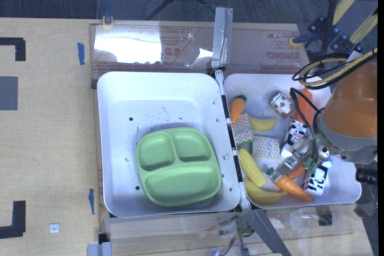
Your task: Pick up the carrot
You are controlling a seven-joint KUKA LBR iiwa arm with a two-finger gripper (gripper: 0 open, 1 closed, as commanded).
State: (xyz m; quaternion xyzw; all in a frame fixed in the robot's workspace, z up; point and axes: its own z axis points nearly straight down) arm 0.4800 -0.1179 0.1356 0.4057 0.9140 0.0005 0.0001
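So, biggest first: my arm (354,111) comes in over the right bin (342,189), orange band above the wrist, covering that bin's right side. Left bin (114,129) sits just beside it, w/ a green divided plate (178,166) in its near half.

My pincer (302,160) hangs low over the right bin's near part. Can't tell if it's apart or together; too much clutter and cable around it.

The carrot (290,184) lies on the bin floor just below the pincer as the camera sees it, toward the bin's near edge, tilted, tip toward the near-right. Nothing shows it gripped.

Around the carrot: a banana (264,194) curves along its near-left side, touching or nearly so. Corn cob (251,166) lies left of it, beside the bin's left wall. A black-and-white item (318,180) is just right of it. Another orange veg w/ green top (237,107) sits well apart, at the bin's far-left. A second small banana (263,123) lies beside that one.
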